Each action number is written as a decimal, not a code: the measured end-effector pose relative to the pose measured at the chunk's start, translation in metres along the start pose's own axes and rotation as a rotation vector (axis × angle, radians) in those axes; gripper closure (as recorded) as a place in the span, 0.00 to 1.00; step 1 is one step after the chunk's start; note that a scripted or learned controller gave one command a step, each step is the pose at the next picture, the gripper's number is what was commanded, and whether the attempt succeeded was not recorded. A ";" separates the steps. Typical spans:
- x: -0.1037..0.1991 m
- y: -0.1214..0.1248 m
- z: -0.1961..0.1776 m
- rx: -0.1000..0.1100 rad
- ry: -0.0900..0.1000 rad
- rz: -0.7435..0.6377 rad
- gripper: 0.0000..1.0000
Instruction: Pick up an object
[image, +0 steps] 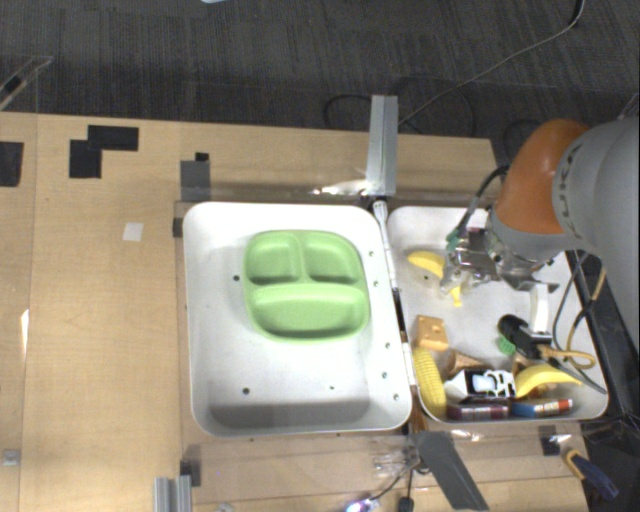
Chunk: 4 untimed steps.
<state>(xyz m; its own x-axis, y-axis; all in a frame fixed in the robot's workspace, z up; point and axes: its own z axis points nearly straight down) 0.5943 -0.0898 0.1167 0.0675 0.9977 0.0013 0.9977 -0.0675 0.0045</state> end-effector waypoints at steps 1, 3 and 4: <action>0.066 0.049 -0.070 -0.002 0.000 -0.030 1.00; 0.039 0.034 -0.085 0.000 -0.001 0.017 0.00; -0.001 0.019 0.017 0.003 -0.001 -0.032 0.00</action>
<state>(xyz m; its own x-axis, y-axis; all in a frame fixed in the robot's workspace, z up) 0.6132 -0.0918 0.0997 0.0356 0.9994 0.0002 0.9994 -0.0356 0.0015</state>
